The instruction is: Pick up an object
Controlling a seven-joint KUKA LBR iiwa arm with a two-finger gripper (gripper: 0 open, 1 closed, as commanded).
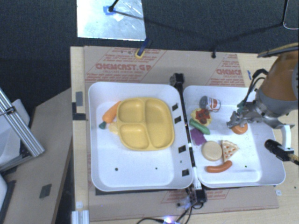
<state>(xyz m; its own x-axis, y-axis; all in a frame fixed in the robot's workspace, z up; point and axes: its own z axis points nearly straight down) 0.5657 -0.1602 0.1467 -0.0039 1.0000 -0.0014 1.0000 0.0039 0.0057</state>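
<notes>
a robotics lab: bench (pixel 154 59) with two white bins (pixel 140 90), toy food (pixel 212 150)

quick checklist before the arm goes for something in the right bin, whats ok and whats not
1. Gripper is over the right bin, by its far right side: ok.
2. Target under the gripper: an orange-red piece lies right at it: ok.
3. Piece held: cannot tell, the gripper body hides the contact.
4. Room around the piece: ok, the pizza slice and the can lie apart from it.
5. Other pieces in that bin, the round bun and the sausage, lie away from the gripper: ok.
6. Left bin holds the yellow divided plate and carrot, away from the arm: ok.
</notes>
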